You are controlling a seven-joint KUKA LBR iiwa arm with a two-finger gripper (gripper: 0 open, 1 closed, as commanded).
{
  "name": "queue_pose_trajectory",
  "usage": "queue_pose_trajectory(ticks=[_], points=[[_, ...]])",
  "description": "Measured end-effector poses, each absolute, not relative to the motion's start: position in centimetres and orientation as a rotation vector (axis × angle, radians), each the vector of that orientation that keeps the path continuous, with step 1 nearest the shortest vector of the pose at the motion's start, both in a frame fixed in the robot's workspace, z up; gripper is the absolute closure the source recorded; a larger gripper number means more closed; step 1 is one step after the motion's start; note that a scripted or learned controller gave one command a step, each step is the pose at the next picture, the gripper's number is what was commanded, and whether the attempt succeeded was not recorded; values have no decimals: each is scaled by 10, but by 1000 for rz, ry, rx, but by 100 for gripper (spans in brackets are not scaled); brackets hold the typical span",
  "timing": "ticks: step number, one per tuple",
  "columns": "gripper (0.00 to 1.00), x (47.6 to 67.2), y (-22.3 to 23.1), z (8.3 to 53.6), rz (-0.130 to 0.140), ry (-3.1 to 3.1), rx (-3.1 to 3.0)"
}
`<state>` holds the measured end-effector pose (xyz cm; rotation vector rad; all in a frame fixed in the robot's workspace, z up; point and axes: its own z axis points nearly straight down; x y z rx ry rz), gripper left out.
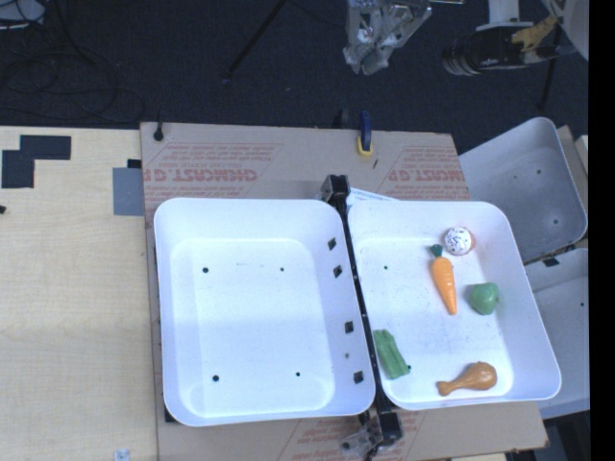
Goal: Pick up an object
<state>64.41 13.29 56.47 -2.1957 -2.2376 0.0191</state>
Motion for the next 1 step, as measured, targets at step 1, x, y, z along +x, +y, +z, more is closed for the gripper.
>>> queue_pose_trajectory(ticks=[1], points=[[100, 645, 134, 574, 19, -2244, -2190]])
